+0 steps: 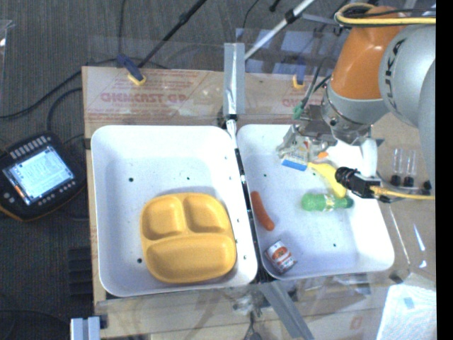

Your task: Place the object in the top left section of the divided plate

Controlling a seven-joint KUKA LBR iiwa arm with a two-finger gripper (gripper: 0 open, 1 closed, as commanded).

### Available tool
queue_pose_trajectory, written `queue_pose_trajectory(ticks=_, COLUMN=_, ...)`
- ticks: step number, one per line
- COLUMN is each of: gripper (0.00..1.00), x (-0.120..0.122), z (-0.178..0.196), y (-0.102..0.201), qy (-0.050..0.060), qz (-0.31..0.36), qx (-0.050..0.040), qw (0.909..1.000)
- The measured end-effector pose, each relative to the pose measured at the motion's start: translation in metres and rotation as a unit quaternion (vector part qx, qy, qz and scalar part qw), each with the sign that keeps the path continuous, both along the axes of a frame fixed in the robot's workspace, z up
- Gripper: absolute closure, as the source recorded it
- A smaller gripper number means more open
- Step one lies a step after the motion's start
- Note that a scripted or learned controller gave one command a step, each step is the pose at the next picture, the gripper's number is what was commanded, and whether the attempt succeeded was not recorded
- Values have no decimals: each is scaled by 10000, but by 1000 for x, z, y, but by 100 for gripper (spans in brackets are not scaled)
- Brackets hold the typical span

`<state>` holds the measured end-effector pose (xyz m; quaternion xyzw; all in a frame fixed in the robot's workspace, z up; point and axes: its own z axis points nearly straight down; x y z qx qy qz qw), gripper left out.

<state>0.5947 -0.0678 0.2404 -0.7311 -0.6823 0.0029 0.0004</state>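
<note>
Over the right bin (368, 250), tool (306, 149) poised to pick among scattered items; grip state impossible to tell; divided plate (188, 237) waiting left.

The desk (177, 94) is a pale wooden board with faint red lettering, lying on a dark grey carpeted floor (42, 55). A blue and yellow clamp (132, 69) grips the board's far left edge, and a second yellow clamp (300, 83) sits further right along the same edge. Black cables (170, 16) run across the floor beyond the board. Left of the desk, a handheld control pendant (39, 174) with a lit screen rests on the carpet. A grey metal bar (233, 76) rises from the board's far middle. Light is even and soft.
</note>
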Motion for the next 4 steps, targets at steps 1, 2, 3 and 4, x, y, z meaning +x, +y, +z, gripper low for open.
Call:
queue_pose_trajectory(ticks=1, gripper=100, x=-7, z=2, y=87, qy=-2, qz=454, qx=14, qw=9990)
queue_pose_trajectory(ticks=2, gripper=100, x=-111, z=18, y=200, qy=11, qz=905, qx=11, qw=9959)
queue_pose_trajectory(ticks=3, gripper=100, x=-93, z=-8, y=264, qy=9, qz=1210, qx=9, qw=9927)
queue_pose_trajectory(ticks=4, gripper=0, x=-93, z=-8, y=264, qy=11, qz=1207, qx=11, qw=9927)
